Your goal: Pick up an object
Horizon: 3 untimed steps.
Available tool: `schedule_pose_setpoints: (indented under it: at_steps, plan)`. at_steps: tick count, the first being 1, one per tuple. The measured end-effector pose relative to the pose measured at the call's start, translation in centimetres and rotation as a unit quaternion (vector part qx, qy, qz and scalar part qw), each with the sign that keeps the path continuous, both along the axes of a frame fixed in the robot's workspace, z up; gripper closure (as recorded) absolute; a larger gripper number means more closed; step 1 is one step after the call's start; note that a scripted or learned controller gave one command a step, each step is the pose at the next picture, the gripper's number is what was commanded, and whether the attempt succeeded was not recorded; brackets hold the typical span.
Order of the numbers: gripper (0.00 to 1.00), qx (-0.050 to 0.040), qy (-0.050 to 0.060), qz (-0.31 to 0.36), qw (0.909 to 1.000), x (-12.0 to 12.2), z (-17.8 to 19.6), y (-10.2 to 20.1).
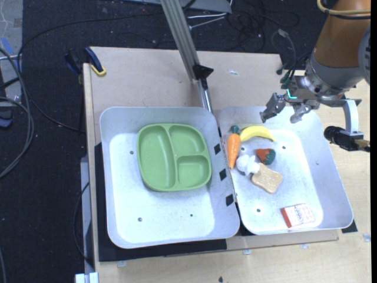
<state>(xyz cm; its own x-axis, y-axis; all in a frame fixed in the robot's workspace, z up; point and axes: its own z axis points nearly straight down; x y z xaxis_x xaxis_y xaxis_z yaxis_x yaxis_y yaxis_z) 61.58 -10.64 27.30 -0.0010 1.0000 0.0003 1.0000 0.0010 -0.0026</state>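
Nothing picked yet: two-finger gripper (284, 108) hovers with fingers apart over far edge of right white bin (330, 175), near yellow plastic banana (257, 134); descent and grasp remain.

The robot arm (341, 46) is big and round. Its top part is shiny orange, like a ball, with a thin yellowish ring around it. Under that comes a grey metal part. At the end sits the gripper (284, 108), made of small grey and black pieces, with a tiny green light on it. A black knob sticks out on one side.
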Motion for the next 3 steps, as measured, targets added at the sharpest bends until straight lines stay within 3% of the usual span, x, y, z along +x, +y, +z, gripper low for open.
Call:
schedule_pose_setpoints:
  at_steps: [1, 3]
  plan:
    - [0.00, -0.0002, -0.001, 0.000, 1.0000, 0.1, 0.1, 0.0]
    - [0.00, -0.0004, 0.000, -0.001, 1.0000, 0.4, -8.6, 0.5]
